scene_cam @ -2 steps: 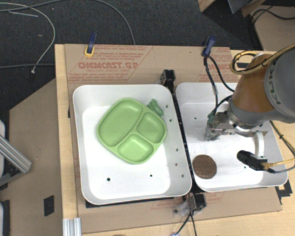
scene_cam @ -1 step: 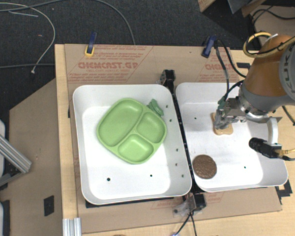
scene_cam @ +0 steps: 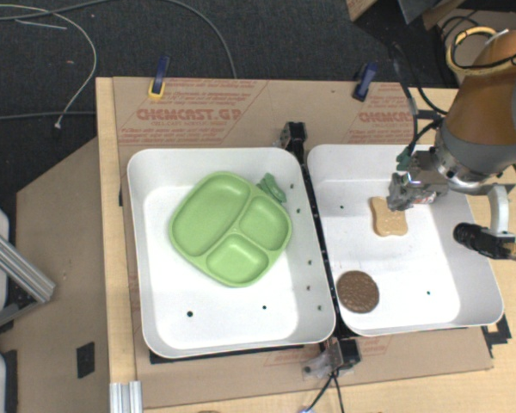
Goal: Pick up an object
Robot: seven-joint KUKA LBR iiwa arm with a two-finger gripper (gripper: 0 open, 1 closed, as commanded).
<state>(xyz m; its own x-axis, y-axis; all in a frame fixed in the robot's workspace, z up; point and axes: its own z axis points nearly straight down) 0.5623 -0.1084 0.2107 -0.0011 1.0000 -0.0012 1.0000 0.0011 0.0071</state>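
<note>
tabletop [scene_cam: 112,231]: cardboard-covered, printed in red, clamped at the far edge by two blue clips; two shallow white bins are carried side by side.

left bin [scene_cam: 155,317]: white, rounded corners. one green divided plate [scene_cam: 230,228] is held in it, three compartments, lying flat near the bin's middle. a small dark green item [scene_cam: 273,188] is noted touching the plate's far right edge; its kind cannot be told.

right bin [scene_cam: 464,308]: white, same pattern. two loose things are listed. a round brown cookie [scene_cam: 359,290] lies flat near the front left corner, well apart from the arm. a tan toast-shaped piece [scene_cam: 390,218] lies flat nearer the bin's far side, with its upper edge just under the tool.

end effector [scene_cam: 407,192]: grey, carried below the arm's orange band, reached in from the right and set low over the far edge of the tan piece, touching or nearly touching it. whether it is released or clenched cannot be told; the tip is too small and blurred.

progress: nothing is seen lifted. the tan piece is judged to be the target, as it is the nearest thing to the tool, and it rests on the bin floor. the approach is judged largely done; closing on the piece and raising it clear are judged left. the cookie and plate are untouched.
</note>
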